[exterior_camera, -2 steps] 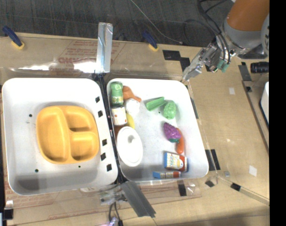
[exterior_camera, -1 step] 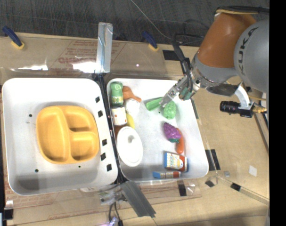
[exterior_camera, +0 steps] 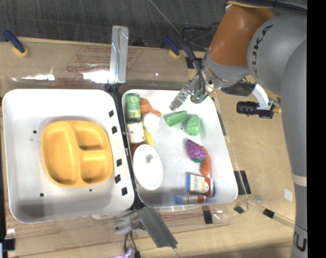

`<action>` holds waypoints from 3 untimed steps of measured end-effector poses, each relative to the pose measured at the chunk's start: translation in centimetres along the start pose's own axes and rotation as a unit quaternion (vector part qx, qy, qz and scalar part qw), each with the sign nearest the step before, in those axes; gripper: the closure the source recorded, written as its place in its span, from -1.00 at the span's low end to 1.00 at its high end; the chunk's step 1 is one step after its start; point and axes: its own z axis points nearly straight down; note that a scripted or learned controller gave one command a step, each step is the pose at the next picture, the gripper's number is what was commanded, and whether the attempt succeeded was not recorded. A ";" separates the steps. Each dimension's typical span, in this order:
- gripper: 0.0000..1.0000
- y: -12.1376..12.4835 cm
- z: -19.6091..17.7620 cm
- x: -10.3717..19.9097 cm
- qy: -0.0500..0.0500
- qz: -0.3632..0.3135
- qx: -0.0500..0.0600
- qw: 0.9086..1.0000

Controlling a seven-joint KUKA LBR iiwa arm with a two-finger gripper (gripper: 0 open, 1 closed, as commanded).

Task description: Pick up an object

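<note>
**Nothing picked up yet**

We saw the gripper [exterior_camera: 183, 100] poised over the far end of the right bin [exterior_camera: 223, 144], just above the green vegetable [exterior_camera: 176, 118]. We could not tell how the jaws stood. Nothing showed between them. The vegetable lay on the bin floor beside the green leafy piece [exterior_camera: 193, 125], so we judged the grasp and lift remained.

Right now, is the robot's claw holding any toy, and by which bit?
Nothing is held. The gripper hovers above the right bin, with no toy between its fingers.
</note>
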 end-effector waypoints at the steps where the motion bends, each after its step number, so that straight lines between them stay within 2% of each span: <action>1: 1.00 1.7 -5.7 0.4 -0.001 0.082 0.000 0.997; 2: 1.00 -2.6 -10.2 -6.2 -0.003 0.001 0.000 1.000; 3: 1.00 -2.8 -4.9 1.3 0.002 0.119 0.001 0.993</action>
